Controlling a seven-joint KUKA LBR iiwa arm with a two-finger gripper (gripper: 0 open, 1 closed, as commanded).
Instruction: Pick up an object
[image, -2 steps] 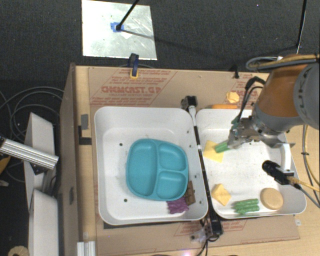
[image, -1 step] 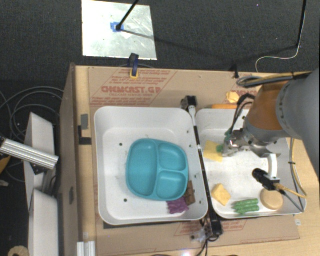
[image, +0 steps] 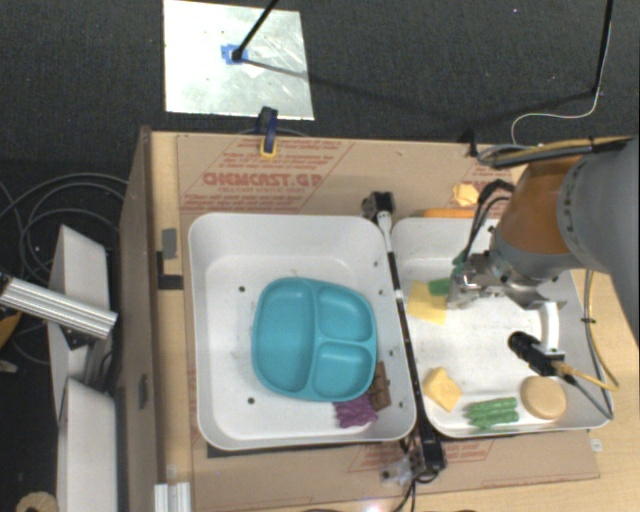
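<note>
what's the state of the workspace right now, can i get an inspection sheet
surface: brown printed board bearing a left bin and a right bin, side by side
job's things: in the right bin, a yellow block with a green piece touching it, a yellow wedge, a green bundle, a tan disc
clutter: in the left bin, a teal divided plate, a purple piece, a brown piece
grippers: gripper low over the right bin, beside the green piece; cannot tell if it holds anything
cables: black loops on the floor at left; thin cable at upper right
surroundings: dark carpet, silvery sheet, metal bar
</note>
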